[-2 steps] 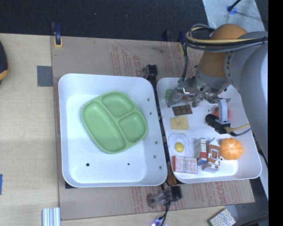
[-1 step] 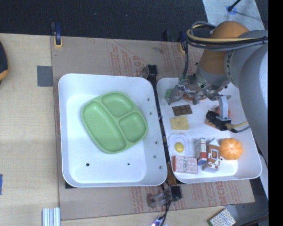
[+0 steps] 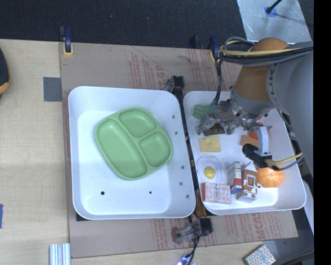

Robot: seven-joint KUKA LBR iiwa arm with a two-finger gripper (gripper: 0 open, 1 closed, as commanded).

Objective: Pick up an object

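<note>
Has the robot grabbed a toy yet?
Not that I can see. The gripper is down in the right bin, near its far end by a green item. The cheese slice, fried egg and orange lie there unlifted. Grabbing and lifting remain.

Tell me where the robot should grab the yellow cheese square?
Probably from straight above, fingers closing across two opposite side edges. The yellow cheese square lies flat in the right bin, bare floor to its right and front; the gripper hangs just behind it.
</note>
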